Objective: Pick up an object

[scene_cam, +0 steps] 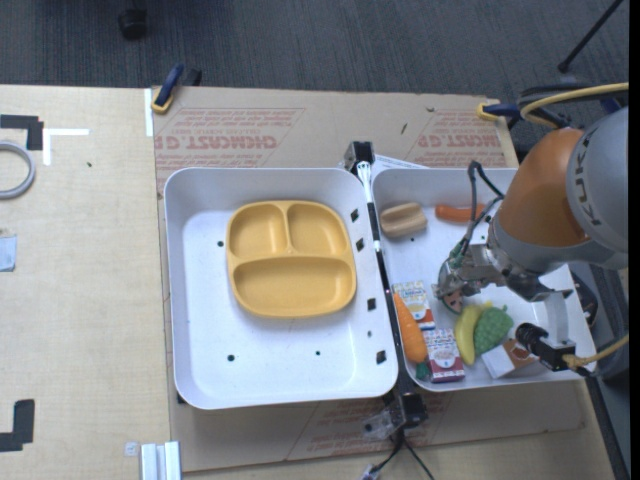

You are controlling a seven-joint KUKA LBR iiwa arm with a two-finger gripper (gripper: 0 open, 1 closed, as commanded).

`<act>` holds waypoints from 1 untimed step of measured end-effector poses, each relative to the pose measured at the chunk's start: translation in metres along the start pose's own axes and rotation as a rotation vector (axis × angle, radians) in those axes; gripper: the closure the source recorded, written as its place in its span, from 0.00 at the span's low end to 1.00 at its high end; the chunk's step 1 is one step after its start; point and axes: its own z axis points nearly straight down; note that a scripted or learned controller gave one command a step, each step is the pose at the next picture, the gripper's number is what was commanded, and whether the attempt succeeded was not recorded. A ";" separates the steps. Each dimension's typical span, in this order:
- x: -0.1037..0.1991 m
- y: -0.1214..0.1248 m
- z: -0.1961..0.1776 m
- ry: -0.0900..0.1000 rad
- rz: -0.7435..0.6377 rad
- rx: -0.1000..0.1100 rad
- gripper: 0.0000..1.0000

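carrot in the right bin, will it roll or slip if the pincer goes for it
The carrot looks long, rounded and tapered, so it may roll sideways when nudged. Its glossy orange skin suggests smooth plastic, likely slippery and light. It lies against the bin wall beside small cartons, probably limiting finger room.

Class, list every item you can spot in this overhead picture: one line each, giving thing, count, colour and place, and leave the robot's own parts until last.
left bin: 1, white, middle of the bench
divided plate: 1, yellow, in the left bin
right bin: 1, white, beside the left bin
bread roll: 1, tan, top of the right bin
carrot: 1, orange, along the right bin's left wall
small cartons: 2, white and red, beside the carrot
banana: 1, yellow, lower right bin
leafy toy: 1, green, next to the banana
arm: 1, grey and orange, over the right bin
gripper: 1, dark, low in the right bin
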 end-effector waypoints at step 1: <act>0.025 -0.026 -0.089 0.004 0.210 0.006 1.00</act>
